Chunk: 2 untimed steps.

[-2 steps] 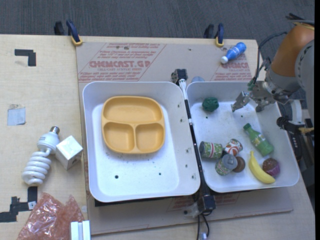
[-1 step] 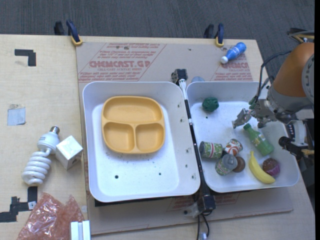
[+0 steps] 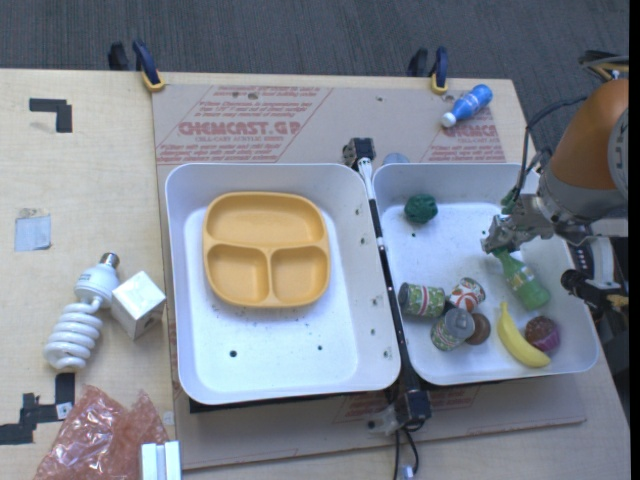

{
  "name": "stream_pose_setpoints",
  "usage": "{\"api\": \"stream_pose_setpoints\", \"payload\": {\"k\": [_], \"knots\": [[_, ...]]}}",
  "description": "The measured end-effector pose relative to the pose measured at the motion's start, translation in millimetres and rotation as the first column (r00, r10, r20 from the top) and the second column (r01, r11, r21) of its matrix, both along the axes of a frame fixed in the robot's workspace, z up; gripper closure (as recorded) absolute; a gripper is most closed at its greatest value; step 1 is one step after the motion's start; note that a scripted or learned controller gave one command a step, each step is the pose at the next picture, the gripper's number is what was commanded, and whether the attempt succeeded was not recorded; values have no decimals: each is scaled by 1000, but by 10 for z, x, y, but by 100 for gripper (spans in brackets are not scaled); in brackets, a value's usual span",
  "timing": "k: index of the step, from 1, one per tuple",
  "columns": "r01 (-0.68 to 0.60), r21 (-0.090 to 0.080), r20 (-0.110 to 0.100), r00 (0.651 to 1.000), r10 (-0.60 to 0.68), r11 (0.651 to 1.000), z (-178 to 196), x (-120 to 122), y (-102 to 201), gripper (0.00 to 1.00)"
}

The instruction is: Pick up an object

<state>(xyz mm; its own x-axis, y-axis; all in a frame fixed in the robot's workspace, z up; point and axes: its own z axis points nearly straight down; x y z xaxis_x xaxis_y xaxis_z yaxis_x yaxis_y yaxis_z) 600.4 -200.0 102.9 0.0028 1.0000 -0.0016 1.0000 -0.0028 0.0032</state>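
A brown sheet [image 3: 250, 118] printed with "CHEMCAST" in red lettering, the same words repeated faintly elsewhere on it, lies under and behind the right bin [image 3: 450, 243]. Touching the right bin's left wall is the left bin [image 3: 185, 298], which holds a yellow divided tray [image 3: 267, 248]. The grey and orange arm [image 3: 590, 153] comes in over the right bin's right rim, and its gripper [image 3: 508, 236] hangs low above the right half of that bin; whether it is spread or closed cannot be told from here. The green bottle [image 3: 522, 280] lies in the right half of the right bin, its long axis slanting from upper left to lower right, with the narrow top end pointing up-left and sitting right at the gripper's tip; its label is too small to read. A banana [image 3: 520, 338] curves along the bin's front right corner, beside a dark red fruit [image 3: 541, 333]. A green can [image 3: 422, 300] lies on its side near the bin's front left, its print unreadable, and a dark green ball [image 3: 421, 208] sits near the bin's back wall. A blue and white bottle [image 3: 467, 106] lies on the sheet behind the right bin. Far to the left of the right bin, past the other bin, rest a spiral light bulb [image 3: 80, 313] and a white cube [image 3: 138, 303].
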Motion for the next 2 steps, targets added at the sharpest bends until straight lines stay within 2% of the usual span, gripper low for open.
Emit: {"api": "stream_pose_setpoints", "payload": {"k": [1,2], "knots": [[-5,0,-2,1000,5,1000,716,587,472,100],[-5,0,-1,1000,5,1000,1966,-205,1121,100]]}}
